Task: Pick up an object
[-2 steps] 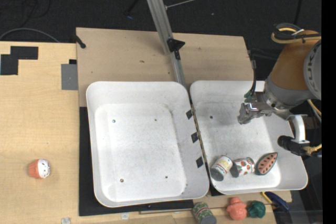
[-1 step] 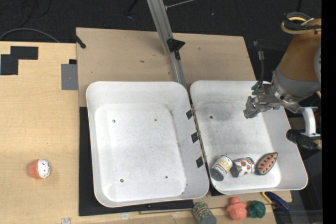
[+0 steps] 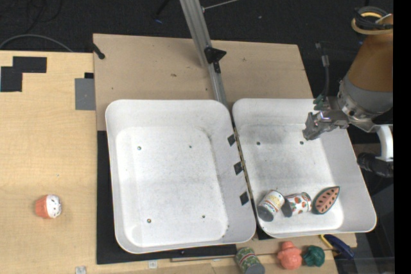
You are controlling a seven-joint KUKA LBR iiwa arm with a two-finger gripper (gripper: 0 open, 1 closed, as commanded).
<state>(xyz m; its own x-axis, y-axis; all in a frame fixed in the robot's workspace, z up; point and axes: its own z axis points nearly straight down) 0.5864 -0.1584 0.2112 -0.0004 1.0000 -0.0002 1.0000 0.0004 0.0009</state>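
A pale wooden worktop [image 3: 38, 157] carries two shallow white bins side by side, seen from above at a slant. The left bin [image 3: 170, 173] is the larger shape in view, with small dark dots on its floor. The right bin [image 3: 282, 151] touches it along their shared edge, where three small black clips [image 3: 237, 168] sit in a row.

A grey metal rail [image 3: 196, 22] runs from the far edge of the worktop down to the gap between the bins.

The grey arm [image 3: 372, 74], with its orange band, reaches in over the far right corner of the right bin. Its claw [image 3: 313, 126] hangs above the bin's far right part, pointing toward the bin floor, well apart from the objects below. Nothing is seen between its tips; whether it is released or clenched cannot be told.

Three small objects lie in a row along the near edge of the right bin. From left to right: a small can [image 3: 271, 204] on its side, a small red and white spotted object [image 3: 297, 203] touching it, and a flat oval red object [image 3: 325, 199] just beside that.

Outside the bins, on the near edge of the worktop, lie a dark green can [image 3: 247, 260], an orange-pink toy [image 3: 289, 255] and a dark green toy [image 3: 314, 256]. Near the left edge of the worktop sits a small red and white ball-like figure [image 3: 48, 206].
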